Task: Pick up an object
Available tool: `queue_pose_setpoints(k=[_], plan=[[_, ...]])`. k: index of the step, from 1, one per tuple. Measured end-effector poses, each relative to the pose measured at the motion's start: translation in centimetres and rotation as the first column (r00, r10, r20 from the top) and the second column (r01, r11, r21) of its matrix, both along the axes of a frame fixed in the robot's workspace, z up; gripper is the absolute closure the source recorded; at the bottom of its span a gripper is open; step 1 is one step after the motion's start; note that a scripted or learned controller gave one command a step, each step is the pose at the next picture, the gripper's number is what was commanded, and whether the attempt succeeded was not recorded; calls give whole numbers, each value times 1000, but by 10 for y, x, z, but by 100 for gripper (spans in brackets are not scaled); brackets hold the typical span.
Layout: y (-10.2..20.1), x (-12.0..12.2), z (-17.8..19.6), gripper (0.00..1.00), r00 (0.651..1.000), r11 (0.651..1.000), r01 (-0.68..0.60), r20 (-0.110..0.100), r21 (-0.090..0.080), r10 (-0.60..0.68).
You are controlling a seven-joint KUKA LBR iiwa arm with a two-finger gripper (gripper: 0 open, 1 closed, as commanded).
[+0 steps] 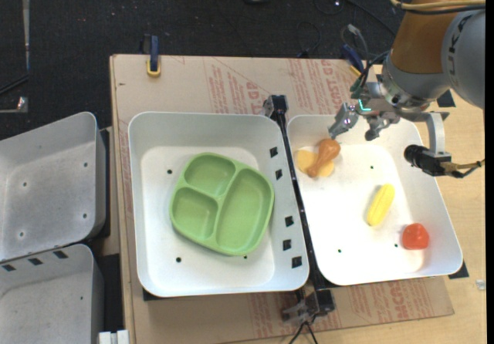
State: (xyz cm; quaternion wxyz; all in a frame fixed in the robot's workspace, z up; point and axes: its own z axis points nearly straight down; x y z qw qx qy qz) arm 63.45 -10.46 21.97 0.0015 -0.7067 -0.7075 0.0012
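My gripper hangs over the far edge of the right bin, its two fingers spread apart with nothing between them. Just below and left of it lies a brown and tan toy drumstick. A yellow corn cob rests in the middle of the same bin. A small red tomato-like piece sits near the bin's right front corner.
The left bin holds a green divided plate. Black clips join the two bins along their shared wall. Loose white bin lids lie off the bench to the left. A blue clamp sits on the board's far left edge.
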Motion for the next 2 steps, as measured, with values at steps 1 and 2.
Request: queue_pose_setpoints(k=[1,2], plan=[[0,1,2,0,1000,1000,0,4,-1,0],[2,11,-47,0,1000,1000,-3,2,-1,3]])
